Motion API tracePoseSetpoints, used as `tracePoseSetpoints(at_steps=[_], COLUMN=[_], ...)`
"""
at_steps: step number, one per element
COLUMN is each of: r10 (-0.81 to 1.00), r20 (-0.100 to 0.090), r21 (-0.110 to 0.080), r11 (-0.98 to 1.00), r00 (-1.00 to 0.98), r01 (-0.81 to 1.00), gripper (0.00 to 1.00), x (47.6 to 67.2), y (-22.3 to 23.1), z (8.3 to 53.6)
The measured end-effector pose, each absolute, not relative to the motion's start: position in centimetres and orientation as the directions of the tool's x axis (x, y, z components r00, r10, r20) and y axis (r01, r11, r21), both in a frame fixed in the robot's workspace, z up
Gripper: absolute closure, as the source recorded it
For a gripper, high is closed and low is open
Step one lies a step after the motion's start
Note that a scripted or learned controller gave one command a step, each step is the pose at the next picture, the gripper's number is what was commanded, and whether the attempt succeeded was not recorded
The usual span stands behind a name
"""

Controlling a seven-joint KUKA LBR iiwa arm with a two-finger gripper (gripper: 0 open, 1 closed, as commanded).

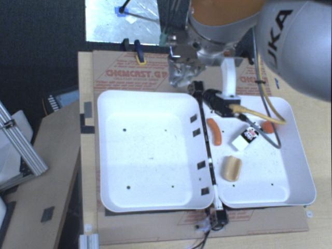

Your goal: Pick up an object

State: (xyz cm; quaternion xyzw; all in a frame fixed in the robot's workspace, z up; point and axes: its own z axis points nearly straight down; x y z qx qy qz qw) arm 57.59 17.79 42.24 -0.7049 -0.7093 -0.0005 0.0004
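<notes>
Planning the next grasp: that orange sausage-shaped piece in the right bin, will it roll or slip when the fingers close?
The orange sausage-shaped piece looks rounded and smooth, so it could roll sideways if nudged across its length. It lies flat on the right bin floor, apart from the tan piece, so a pinch across its narrow width seems safest. It probably weighs little.

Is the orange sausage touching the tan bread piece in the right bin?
Apart. The camera view shows bare white bin floor between the orange sausage and the tan bread piece below it.
</notes>
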Motion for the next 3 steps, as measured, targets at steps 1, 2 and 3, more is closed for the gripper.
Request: tracePoseSetpoints(at_steps=[1,2,3], r10=[1.000,1.000,1.000], r20=[0.003,-0.004,0.002], r21=[0.003,-0.011,0.016], r11=[0.009,0.000,0.002], r00=[-0.009,0.000,-0.002], r01=[1.000,1.000,1.000], gripper=[1.00,1.00,1.00], x=[55.1,51.1,67.4], y=[21.9,20.0,22.0], z=[44.1,33.9,37.5])
